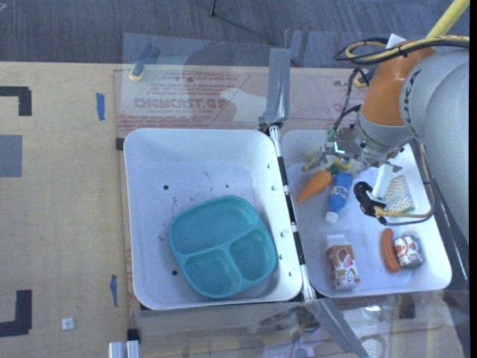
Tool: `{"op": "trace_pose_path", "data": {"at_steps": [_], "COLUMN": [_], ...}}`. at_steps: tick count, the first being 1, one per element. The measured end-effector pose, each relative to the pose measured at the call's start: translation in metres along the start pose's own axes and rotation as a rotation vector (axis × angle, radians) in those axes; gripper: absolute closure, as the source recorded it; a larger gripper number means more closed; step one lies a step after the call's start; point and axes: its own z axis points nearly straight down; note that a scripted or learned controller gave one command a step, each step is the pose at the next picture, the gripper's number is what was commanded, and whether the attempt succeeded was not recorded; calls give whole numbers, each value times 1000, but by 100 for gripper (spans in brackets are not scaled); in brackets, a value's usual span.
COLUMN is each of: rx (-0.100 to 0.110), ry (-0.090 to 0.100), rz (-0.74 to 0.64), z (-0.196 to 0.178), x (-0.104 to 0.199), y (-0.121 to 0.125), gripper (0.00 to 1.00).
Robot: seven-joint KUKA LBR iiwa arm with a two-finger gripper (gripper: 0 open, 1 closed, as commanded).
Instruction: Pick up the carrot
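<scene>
Nearest you, the teal divided plate sits in the left bin. Farther back in the right bin, the carrot lies beside a blue bottle (touching, seemingly), just below the end effector; its grip state you cannot tell.

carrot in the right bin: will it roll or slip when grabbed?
The carrot looks round and tapered, so it may roll or squirt toward its thin end. It looks like rigid, light plastic, probably slick. The blue bottle beside it may get nudged.

The single camera is fixed above the bench, looking down at a slant. Both bins fall within its field. The arm enters from the right.
</scene>
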Motion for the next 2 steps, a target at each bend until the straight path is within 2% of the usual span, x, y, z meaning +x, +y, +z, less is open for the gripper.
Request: {"op": "trace_pose_path", "data": {"at_steps": [1,2], "rx": [-2,0], "ry": [-2,0], "rz": [-3,108], "z": [-11,-90], "x": [1,57], "y": [1,-20], "gripper": [100,100]}}
